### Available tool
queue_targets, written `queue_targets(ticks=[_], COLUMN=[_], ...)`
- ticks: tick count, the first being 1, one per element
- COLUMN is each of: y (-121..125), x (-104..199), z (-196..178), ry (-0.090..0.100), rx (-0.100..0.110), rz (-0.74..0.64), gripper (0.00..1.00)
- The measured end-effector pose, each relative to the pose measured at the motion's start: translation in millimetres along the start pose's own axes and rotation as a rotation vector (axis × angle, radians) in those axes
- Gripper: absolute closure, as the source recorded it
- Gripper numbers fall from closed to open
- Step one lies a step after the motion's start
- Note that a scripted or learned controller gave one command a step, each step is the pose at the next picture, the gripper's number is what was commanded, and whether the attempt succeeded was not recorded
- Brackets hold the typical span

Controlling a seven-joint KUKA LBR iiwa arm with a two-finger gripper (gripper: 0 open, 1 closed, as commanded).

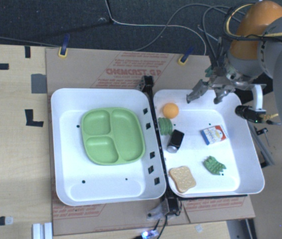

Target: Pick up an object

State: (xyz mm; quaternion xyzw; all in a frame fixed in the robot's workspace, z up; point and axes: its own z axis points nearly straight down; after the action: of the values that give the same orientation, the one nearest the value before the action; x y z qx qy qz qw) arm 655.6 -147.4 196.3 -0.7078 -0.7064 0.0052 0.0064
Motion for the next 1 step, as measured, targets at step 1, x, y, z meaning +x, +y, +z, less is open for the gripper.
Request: queue_targets(ticks=[1], y=[3.0], x=[0.4], z=[-9.9], ry=[-0.002], rx=[-0.015], rz=[-0.003], gripper=[0.0])
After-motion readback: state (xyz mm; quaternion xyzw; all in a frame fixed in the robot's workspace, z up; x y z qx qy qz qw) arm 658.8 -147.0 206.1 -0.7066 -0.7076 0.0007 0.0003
